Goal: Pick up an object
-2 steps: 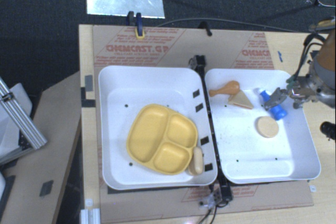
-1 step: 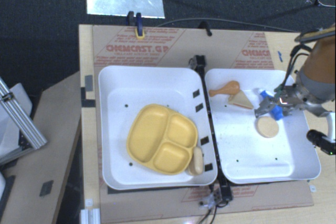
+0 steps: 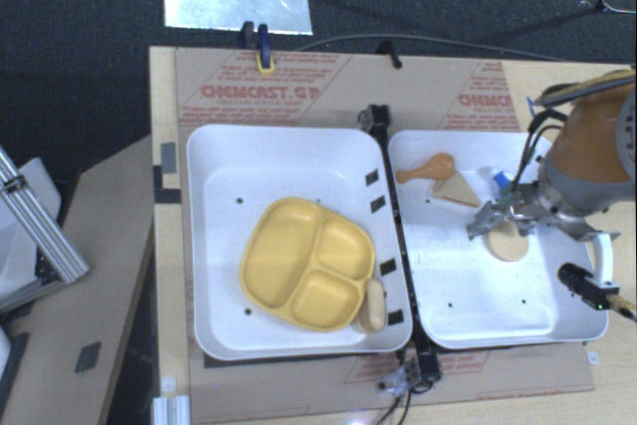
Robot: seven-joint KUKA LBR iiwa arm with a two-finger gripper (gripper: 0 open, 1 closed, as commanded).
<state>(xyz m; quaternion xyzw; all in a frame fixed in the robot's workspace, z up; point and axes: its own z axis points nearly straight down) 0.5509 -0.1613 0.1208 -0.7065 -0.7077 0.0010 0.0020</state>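
My gripper (image 3: pixel 495 218) hangs low over the right bin (image 3: pixel 468 314), reaching in from the right on the grey arm with its orange band (image 3: pixel 587 139). Directly beneath and slightly right of it lies a pale round disc (image 3: pixel 510 247), partly covered by the gripper. A tan wedge (image 3: pixel 456 190) and an orange-brown spoon-shaped piece (image 3: pixel 428 168) lie just left of and behind the gripper. A small blue and white item (image 3: pixel 501 180) sits behind it, near the arm.
The left bin (image 3: pixel 224 164) holds a yellow divided tray (image 3: pixel 307 262) with a beige roll (image 3: pixel 373 305) against its lower right corner. A black divider (image 3: pixel 393 224) runs between the bins. A black part of the arm (image 3: pixel 582 282) overhangs the right bin's near right corner.
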